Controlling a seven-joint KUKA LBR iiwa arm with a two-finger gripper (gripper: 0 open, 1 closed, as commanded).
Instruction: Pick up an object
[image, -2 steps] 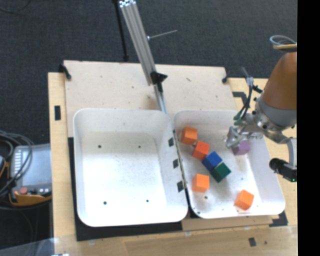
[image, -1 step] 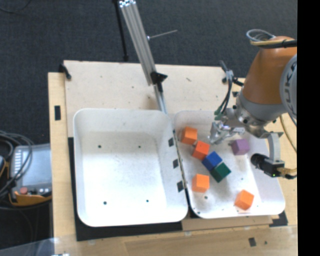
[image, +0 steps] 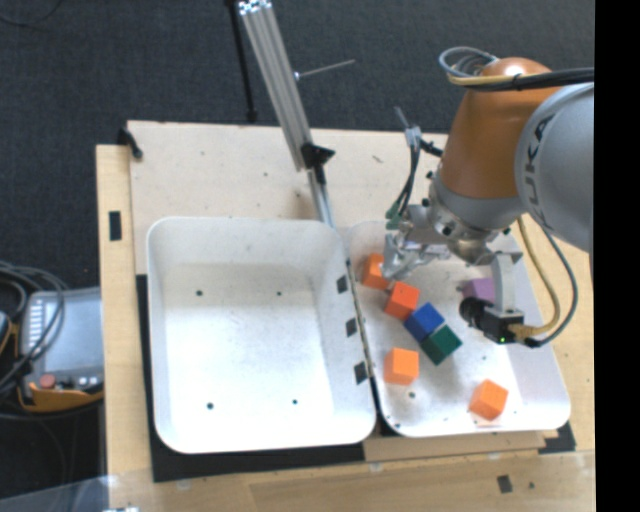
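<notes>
Orange cubes (image: 403, 299) — matte, square-edged — beneath gripper (image: 392, 262)

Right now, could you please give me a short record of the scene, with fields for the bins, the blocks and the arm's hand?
left bin: shallow white plastic bin
right bin: shallow white plastic bin holding the blocks
orange cube blocks: four
blue cube block, touching dark green cube block
purple block, partly hidden
hand, over the right bin's far left corner, beside the farthest orange block
</notes>
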